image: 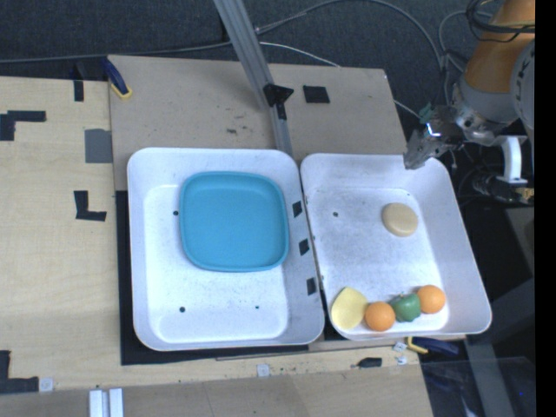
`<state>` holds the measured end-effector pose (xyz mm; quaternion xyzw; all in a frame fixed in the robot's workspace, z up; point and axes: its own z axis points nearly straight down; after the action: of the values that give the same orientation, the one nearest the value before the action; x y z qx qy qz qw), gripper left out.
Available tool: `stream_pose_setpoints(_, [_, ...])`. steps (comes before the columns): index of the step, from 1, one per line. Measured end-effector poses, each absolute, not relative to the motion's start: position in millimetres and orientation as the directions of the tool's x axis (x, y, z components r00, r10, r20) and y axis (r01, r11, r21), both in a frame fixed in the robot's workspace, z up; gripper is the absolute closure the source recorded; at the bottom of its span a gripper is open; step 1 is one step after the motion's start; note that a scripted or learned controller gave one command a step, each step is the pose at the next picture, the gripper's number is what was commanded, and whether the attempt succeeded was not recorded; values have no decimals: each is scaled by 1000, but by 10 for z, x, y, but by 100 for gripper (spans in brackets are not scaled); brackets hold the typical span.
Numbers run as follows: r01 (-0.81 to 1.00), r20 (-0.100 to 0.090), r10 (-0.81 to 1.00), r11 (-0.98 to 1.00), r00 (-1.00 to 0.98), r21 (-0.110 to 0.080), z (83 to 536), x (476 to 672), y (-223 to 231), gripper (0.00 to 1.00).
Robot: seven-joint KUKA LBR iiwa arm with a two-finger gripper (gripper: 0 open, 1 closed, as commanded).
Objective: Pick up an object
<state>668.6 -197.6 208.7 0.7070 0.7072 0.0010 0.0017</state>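
In the right bin point(365, 233) a round beige piece point(400, 220) lies near the far right. Along the near wall sit a yellow piece point(348, 307), an orange ball point(379, 316), a green piece point(405, 307) and a second orange ball point(431, 299), close together. My gripper point(420, 151) hangs over the bin's far right corner, above and behind the beige piece, with nothing visible between its fingers.
The left bin point(156, 259) holds a blue square plate point(234, 220). A grey metal post point(252, 55) rises slantwise behind the seam between the bins. Cables trail over the dark floor at the back right.
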Motion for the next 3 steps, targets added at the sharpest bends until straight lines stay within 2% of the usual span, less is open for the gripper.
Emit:
stream_pose_setpoints(1, [1000, -1, 1000, 1, -1, 4, 2525, 6744, -1992, 100])
stream_pose_setpoints(3, [1000, 1, 1000, 4, -4, -1, 2496, 6440, -999, 100])
